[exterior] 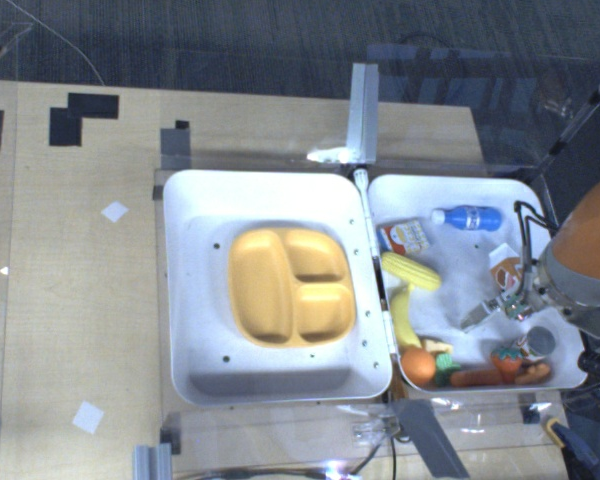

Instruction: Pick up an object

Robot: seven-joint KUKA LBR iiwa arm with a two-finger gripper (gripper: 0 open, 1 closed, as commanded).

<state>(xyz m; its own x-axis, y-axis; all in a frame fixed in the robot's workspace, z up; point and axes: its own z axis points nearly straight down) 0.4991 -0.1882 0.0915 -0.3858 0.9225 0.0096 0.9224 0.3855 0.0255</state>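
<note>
The right bin (450, 190) holds several small items. A blue bottle (470, 218) lies at its back, with a red and white packet (406, 236) to the left. A yellow corn cob (410, 270) and a banana (401, 314) lie along the left wall. An orange (417, 366) sits at the front left, beside a green piece (446, 364) and a long red-brown item (480, 376). My gripper (496, 306) hangs low over the bin's right middle, over bare floor, right of the banana. I see nothing held in it.
The left bin (195, 268) carries a yellow divided tray (290, 284). A brown and white item (504, 264) and a grey round piece (539, 342) lie near the gripper. The arm's orange band (590, 233) overhangs the right bin's right wall.
</note>
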